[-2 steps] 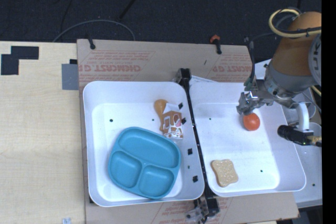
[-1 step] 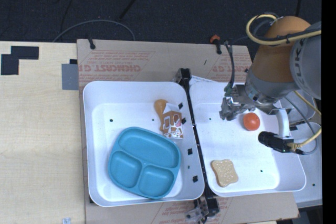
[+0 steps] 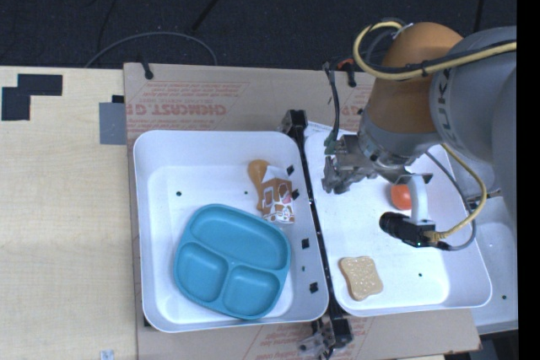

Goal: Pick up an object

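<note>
Checking from frame bottom up: toast slice (image 3: 361, 277) lies untouched low in the right bin (image 3: 472, 291); blue tray (image 3: 232, 260) sits lower left. I judge the pick not yet done, nothing lifted. Orange ball (image 3: 400, 196) mid-right, near the arm. Gripper (image 3: 334, 179) hangs low at the bin's upper-left, wrist bent leftward; opening I can't tell.
</note>
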Available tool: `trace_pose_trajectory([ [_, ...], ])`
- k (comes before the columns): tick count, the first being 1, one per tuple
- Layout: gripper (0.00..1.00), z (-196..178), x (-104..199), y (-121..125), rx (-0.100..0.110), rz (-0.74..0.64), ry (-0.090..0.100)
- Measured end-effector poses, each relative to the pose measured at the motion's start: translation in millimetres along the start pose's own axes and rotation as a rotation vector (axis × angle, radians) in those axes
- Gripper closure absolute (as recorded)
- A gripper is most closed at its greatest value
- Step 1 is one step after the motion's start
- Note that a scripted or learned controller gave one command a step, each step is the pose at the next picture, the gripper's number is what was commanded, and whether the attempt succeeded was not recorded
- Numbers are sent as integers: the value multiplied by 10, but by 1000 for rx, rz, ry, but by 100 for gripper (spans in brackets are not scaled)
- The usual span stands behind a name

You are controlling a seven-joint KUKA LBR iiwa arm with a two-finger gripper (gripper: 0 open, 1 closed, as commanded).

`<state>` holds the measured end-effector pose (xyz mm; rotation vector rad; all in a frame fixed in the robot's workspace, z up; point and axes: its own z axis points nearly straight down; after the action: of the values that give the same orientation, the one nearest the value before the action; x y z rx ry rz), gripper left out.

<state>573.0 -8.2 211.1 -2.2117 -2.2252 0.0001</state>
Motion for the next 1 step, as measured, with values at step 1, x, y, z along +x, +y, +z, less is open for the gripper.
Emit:
trace_pose_trajectory([
  [1,100,-69,495,29,0,1,-1],
])
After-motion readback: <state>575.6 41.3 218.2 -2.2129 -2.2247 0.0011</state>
